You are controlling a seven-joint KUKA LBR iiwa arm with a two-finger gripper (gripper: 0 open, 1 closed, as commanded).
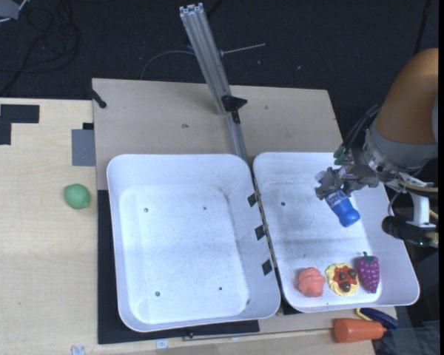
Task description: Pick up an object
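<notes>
Over the right bin [288, 170], in the frame's right-centre, the gripper [336, 191] is clamping a blue bottle-shaped object [346, 209] between its fingers, tilted, with the toy grapes [368, 271] lying below.

Blue object [345, 208], purple grapes [368, 271]

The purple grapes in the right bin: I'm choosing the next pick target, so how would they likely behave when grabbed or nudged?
The purple grapes look like a moulded toy, so probably stiff and light. The bumpy surface may give the hand uneven contact, so slipping seems possible. They lie near the bin's front wall beside the yellow toy, so a push would likely jam them rather than roll them.
</notes>
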